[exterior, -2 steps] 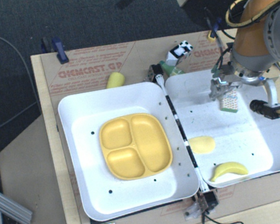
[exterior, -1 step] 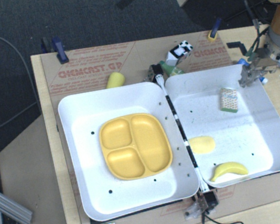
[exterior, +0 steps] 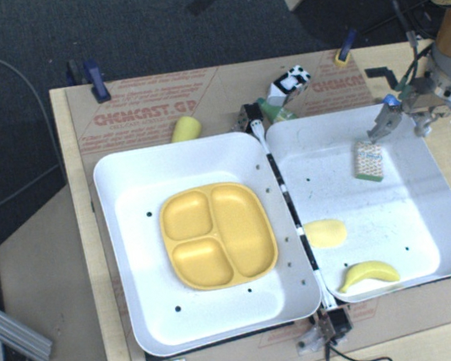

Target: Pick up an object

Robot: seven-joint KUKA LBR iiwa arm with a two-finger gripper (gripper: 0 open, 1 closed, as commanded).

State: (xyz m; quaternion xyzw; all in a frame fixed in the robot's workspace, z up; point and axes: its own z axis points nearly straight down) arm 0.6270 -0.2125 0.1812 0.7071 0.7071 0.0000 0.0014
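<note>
The right bin (exterior: 436, 209) holds three things. A small white-and-green sponge block (exterior: 369, 162) lies near its far side, a pale yellow flat disc (exterior: 326, 234) sits by its left wall, and a yellow banana (exterior: 368, 275) rests at its near edge. My gripper (exterior: 403, 128) hangs over the bin's far right corner, just right of and above the sponge block. Its two fingers are spread apart and open, with nothing between them.
In the left bin (exterior: 132, 234) lies a yellow divided plate (exterior: 217, 235). On the bench beyond the bins are a yellow cylinder (exterior: 185, 128), a black-and-white toy (exterior: 291, 83) and two blue clamps (exterior: 95, 81).
</note>
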